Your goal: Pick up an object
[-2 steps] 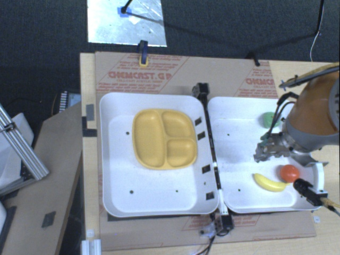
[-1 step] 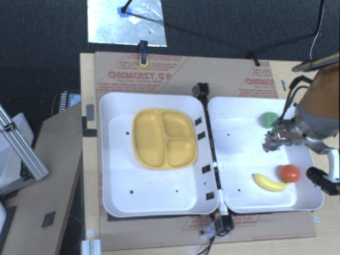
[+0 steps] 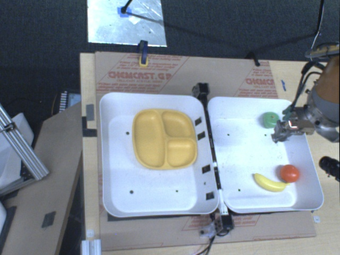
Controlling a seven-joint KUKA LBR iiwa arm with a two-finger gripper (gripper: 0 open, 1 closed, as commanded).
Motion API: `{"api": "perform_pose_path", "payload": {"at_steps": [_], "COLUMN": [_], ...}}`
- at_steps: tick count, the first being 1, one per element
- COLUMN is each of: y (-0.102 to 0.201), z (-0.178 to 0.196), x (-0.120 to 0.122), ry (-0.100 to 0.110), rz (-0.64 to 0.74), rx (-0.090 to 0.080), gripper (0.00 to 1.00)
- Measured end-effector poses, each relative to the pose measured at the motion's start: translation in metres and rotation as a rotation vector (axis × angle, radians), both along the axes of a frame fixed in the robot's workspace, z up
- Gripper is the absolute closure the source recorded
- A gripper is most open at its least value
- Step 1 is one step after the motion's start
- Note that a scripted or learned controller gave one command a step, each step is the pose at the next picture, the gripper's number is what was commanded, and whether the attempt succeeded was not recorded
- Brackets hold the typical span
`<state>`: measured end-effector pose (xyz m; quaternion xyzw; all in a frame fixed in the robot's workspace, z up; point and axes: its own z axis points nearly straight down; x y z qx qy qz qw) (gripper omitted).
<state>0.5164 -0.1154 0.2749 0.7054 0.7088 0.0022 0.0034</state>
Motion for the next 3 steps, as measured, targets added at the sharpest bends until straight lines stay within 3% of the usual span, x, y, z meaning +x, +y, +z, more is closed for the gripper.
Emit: {"api": "perform_pose_path", "payload": {"at_steps": [1, 3], "y": [0.051, 0.158], "z": [0.002, -0.035], "x": [0.010, 0.038], "ry": [0.005, 0.008], "rz": [0.005, 0.004], "rx": [0.003, 0.003], "gripper": [1.00, 1.00]}}
